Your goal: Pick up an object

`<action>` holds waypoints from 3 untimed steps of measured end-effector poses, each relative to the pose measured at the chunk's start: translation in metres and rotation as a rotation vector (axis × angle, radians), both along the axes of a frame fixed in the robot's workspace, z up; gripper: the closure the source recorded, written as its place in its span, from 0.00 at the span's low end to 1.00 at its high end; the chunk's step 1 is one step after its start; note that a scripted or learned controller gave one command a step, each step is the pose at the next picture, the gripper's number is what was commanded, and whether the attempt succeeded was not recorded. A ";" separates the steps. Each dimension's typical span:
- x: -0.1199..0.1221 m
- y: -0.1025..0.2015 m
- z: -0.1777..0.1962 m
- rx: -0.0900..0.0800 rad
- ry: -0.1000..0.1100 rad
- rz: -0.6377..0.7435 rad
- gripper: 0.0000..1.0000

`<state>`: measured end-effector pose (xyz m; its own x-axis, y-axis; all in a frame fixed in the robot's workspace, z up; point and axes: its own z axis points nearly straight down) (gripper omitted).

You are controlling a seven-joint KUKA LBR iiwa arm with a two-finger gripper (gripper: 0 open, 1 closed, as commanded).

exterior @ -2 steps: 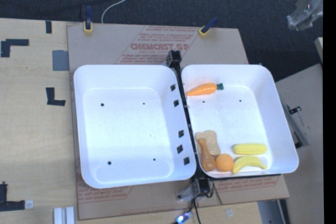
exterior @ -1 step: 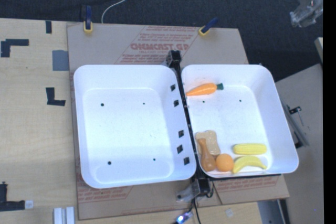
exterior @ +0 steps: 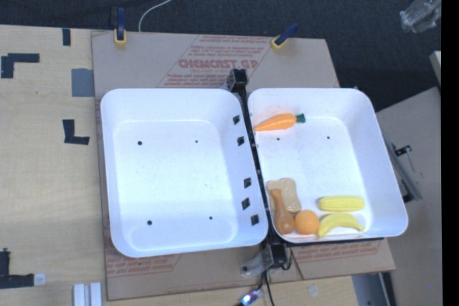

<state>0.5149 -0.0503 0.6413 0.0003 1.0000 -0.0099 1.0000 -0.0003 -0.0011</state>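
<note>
The carrot [exterior: 276, 122], alone at eleven o'clock in the right bin [exterior: 373, 154], looks light, stiff and slick, best pinched across its thick middle; the gripper [exterior: 422, 7] state I cannot tell.

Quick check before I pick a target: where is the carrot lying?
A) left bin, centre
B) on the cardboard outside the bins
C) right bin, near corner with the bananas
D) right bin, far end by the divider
D: the carrot lies in the right bin, at its far end near the divider.
</note>
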 end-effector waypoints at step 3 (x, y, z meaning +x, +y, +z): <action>0.001 0.000 0.030 -0.001 -0.001 -0.001 1.00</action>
<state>0.5160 -0.0505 0.6712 0.0014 0.9999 -0.0114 1.0000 -0.0014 -0.0004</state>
